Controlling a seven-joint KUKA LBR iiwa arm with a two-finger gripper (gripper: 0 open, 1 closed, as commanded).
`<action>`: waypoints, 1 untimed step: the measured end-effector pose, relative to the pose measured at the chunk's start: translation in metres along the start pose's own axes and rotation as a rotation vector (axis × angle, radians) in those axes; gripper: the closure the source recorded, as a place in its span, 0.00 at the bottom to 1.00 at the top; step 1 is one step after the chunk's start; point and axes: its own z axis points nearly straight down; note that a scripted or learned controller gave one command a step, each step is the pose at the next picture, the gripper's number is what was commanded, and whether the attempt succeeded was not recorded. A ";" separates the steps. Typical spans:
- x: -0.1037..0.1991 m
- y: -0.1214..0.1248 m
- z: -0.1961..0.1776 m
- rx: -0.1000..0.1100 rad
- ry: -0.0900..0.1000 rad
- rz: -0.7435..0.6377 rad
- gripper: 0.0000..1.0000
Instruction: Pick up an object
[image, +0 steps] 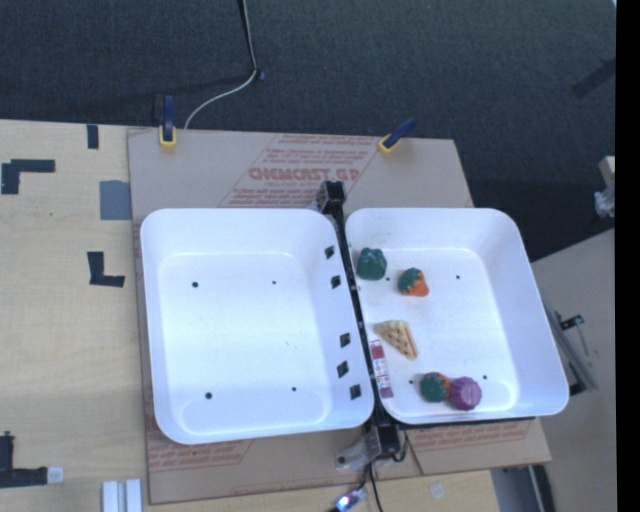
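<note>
Purple toy (464, 393) beside green one (433, 386), right bin's (500, 235) front.

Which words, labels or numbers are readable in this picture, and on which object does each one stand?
"CHEMCAST GP", red print on the brown board under the bins, seen upside down; the smaller red lines beside it are too blurred to read.
The small packet in the right bin: markings too small to read.

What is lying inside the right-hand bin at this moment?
The right bin holds a dark green piece, an orange-and-green piece, a tan waffle-patterned wedge, a small green piece touching a purple one, and a thin stick. Nothing looks covered.
</note>
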 end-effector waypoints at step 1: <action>0.075 0.000 0.000 0.001 0.001 -0.002 1.00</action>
